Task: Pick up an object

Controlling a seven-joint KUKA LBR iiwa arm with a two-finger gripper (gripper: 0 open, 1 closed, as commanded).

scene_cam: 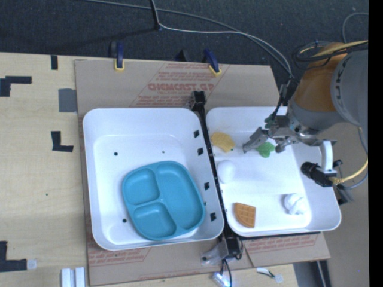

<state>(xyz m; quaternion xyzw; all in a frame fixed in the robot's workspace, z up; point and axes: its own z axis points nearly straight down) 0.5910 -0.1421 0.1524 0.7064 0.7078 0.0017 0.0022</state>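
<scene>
My gripper [263, 145] hovers over the back of the right bin [317, 220], its fingers spread apart and open. A small green object [265, 150] lies between the fingertips, low against the bin floor; the fingers are not closed on it. A yellow lump [222, 141] rests just left of the gripper. Further toward the front sit a white round piece [226, 171], an orange waffle-like piece [244, 214] and a white crumpled object [293, 204].
The left bin [99, 136] holds a blue divided plate [161, 200]. A black divider [206, 154] runs between the two bins. The arm's grey body and orange band [317, 91] lean over the right bin's back right corner.
</scene>
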